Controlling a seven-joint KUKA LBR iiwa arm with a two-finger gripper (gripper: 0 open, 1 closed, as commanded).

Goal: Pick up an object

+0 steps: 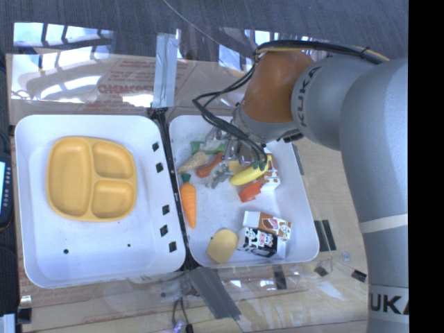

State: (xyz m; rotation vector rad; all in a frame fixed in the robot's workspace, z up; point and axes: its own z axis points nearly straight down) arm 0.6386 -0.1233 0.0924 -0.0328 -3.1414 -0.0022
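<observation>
The gripper (232, 159) is low in the right bin (300, 207), among a banana (248, 174) (yellow) and other toys. Whether it grips anything, I cannot tell.

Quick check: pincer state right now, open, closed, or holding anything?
Pincer: cannot be told. It is down among the piled toy food in the right bin, near the banana, and the clutter hides it.

bins (83, 259): smooth white plastic, slight sheen | tray (90, 178): matt yellow plastic | carrot (188, 204): glossy plastic | carton (265, 233): printed card | arm (361, 109): smooth grey finish
</observation>
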